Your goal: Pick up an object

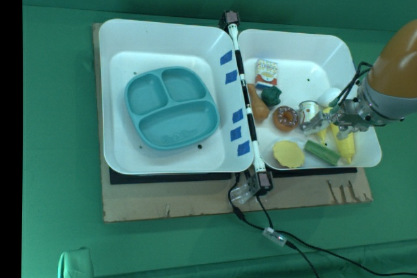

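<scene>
Toy food lies scattered in the right bin (339,49): a yellow corn cob (344,144), a green cucumber (321,152), a donut (285,118), a carrot (258,105). The tool (320,119) hangs low over the corn's far end; whether it is clenched I cannot tell. Likely light, stiff, slippery plastic, the corn is best pinched across its narrow middle.

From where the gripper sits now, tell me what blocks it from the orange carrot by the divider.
The gripper is low in the right bin. Between it and the carrot lie a silver cup and a brown doughnut, side by side across the direct line.
</scene>
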Robot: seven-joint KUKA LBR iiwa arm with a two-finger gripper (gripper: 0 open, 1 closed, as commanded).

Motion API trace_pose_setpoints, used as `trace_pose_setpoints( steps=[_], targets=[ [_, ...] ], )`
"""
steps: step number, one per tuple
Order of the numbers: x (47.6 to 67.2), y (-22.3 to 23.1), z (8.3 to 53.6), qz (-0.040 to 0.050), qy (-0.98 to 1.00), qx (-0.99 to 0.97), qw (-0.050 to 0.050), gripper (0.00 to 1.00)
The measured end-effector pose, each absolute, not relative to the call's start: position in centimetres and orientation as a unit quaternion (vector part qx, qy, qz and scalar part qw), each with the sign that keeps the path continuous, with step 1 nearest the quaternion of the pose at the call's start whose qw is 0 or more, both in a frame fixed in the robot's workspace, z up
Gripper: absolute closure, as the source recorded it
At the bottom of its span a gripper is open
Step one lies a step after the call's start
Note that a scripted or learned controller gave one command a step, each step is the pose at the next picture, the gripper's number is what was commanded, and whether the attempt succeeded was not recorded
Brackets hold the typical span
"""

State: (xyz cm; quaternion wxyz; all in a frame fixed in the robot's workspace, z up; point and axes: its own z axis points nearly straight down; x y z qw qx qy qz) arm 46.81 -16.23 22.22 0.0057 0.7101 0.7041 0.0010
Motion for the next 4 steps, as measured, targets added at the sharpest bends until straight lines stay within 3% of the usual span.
trace_pose_setpoints(
  steps=[1,3,4],
  targets=[
    [47.1,-11.7,18.8,0.004,0.703,0.711,0.011,0.0],
    [46.8,-13.6,19.7,0.0011,0.705,0.71,0.004,0.0],
    [46.9,-13.9,21.0,0.0026,0.702,0.712,0.009,1.0]
  ],
)
